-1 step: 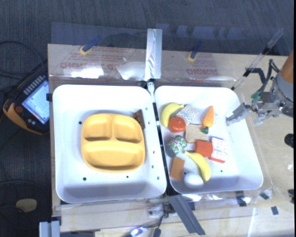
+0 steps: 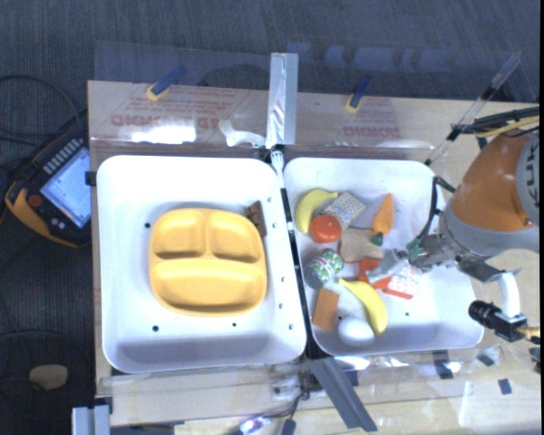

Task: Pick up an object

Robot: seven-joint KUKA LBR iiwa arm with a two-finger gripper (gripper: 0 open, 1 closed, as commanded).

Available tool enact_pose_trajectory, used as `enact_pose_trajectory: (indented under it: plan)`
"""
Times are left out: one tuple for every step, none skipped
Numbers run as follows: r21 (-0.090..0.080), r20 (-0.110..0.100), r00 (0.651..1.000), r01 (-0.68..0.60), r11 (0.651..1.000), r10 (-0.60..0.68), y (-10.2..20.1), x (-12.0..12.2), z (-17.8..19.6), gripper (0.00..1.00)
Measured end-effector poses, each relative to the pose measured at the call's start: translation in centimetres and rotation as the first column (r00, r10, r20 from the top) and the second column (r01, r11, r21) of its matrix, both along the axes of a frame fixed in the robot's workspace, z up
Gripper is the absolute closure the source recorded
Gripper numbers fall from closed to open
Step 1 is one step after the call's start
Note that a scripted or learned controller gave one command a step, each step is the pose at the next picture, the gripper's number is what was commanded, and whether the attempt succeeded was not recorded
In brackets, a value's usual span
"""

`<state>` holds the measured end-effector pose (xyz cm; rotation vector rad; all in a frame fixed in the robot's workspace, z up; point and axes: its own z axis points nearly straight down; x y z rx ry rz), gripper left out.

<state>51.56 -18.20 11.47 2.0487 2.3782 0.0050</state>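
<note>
Robotics lab: bench (image 2: 190, 107), white bins (image 2: 118, 243), teach pendant (image 2: 59, 193).

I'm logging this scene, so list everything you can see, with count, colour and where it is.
bins: two, white, side by side on the bench.
tray: one, yellow, three compartments, in the left bin.
bananas: two, yellow, right bin, one near its top left, one lower middle.
tomato: one, red, right bin, beside the upper banana.
carrot: one, orange, right bin, upper middle.
egg: one, white, right bin, bottom.
handheld controller: one, orange and black, left of the bench.
arm: one, grey and orange, from the right.
gripper: one, low over the right bin's clutter.
</note>
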Motion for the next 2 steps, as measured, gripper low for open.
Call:
enact_pose_trajectory:
  plan:
    - [-0.021,0.026,0.997,-0.076,0.997,0.077,3.5,-0.5,-1.8,0.00]
    - [-0.009,0.019,0.998,0.064,0.998,-0.064,4.1,0.6,-2.0,0.00]
